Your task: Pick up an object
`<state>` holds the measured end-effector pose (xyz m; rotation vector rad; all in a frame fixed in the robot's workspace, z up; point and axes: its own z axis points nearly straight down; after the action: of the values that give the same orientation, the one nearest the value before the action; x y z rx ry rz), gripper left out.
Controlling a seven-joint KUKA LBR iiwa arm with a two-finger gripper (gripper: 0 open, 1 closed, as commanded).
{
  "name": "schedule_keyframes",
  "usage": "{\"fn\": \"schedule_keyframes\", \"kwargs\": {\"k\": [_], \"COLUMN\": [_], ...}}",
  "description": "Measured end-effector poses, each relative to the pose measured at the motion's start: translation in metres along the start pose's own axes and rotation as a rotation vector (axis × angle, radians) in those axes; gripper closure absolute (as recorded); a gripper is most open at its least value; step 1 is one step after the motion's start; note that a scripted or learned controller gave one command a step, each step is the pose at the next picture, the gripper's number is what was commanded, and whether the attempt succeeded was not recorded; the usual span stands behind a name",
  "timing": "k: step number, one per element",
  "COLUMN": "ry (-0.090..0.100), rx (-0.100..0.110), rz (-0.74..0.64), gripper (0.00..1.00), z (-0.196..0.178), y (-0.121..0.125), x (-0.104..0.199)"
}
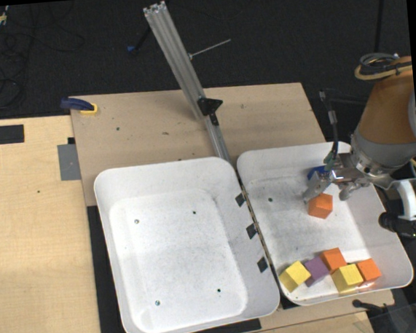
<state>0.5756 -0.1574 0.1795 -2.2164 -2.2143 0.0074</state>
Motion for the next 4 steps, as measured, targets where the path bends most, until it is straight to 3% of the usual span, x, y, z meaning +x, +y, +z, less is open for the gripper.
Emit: {"fn": "schedule_keyframes", "kwargs": {"k": [1,2,4], "ry": [-0.003,-0.003,-0.003], "rx": [-0.008,-0.011,-0.012], "rz": [-0.001,0.009,-0.001], "gripper": [0.00,1.00,1.00], "z": [0.049,0.037,-0.052], "y": [0.005,0.005,0.009], "x": [0.008,0.006,0.000]}}
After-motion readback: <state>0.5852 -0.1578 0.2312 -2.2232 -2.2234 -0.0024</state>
